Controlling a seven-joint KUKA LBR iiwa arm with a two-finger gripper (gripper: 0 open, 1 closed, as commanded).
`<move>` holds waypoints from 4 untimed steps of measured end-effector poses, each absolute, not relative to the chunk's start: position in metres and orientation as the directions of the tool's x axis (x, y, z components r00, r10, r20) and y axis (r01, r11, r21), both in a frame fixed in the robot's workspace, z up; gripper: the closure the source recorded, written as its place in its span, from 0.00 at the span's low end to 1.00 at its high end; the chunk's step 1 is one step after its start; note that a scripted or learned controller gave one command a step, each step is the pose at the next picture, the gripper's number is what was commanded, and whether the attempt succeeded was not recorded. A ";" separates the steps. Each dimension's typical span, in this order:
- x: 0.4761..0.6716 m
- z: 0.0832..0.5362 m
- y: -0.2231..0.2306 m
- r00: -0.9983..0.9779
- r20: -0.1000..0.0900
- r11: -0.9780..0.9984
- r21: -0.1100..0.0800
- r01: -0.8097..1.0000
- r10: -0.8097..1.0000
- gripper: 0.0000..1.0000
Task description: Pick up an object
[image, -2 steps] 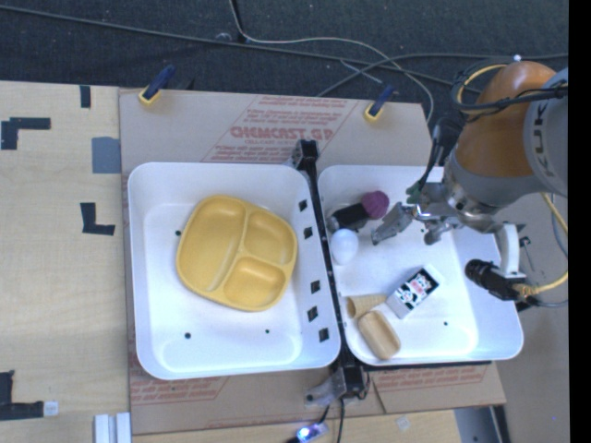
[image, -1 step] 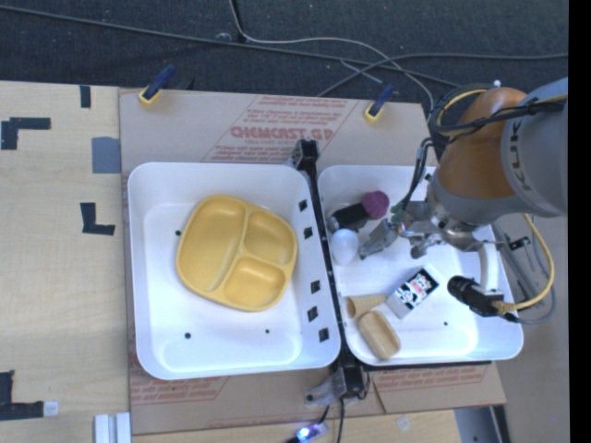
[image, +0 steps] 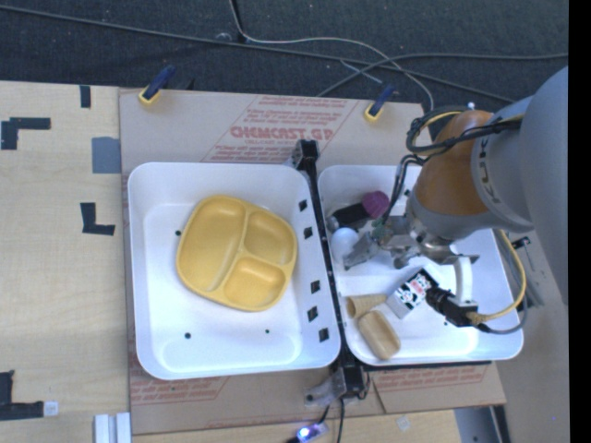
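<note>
The gripper point(image: 383, 247) hangs low in the right bin point(image: 503, 344), its metal fingers blurred together so I cannot tell whether they are open or closed. Just left of the fingers sit one smooth white ball point(image: 344, 239), one black piece point(image: 349, 215) and one purple lump point(image: 375, 201); just below them lie one black-and-white printed carton point(image: 411, 293), its writing unreadable, and two tan blocks point(image: 378, 332). Well left, the left bin point(image: 148, 275) holds one glossy yellow plastic tray point(image: 236, 252) with three compartments.

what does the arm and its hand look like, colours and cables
The arm is bulky and rounded, grey, with an orange band above the wrist. Thin black cables loop around that band, and a yellow cable curves beside the wrist. The hand is metallic grey.
</note>
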State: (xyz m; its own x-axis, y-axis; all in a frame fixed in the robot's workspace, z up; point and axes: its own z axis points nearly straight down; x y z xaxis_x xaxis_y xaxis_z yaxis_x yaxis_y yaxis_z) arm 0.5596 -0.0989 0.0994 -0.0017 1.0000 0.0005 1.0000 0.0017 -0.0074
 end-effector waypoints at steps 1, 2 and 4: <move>0.560 0.113 -0.099 -0.003 0.000 0.003 -0.003 1.000 1.000 1.00; 0.569 0.172 -0.101 -0.001 -0.001 0.001 0.004 1.000 1.000 1.00; 0.566 0.270 -0.120 0.000 -0.002 0.000 0.004 1.000 1.000 1.00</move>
State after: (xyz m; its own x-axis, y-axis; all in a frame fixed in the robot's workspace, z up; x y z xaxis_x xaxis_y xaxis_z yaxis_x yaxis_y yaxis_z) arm 0.5657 -0.1196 0.2703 -0.0003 1.0000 -0.0020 1.0000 0.0003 0.0041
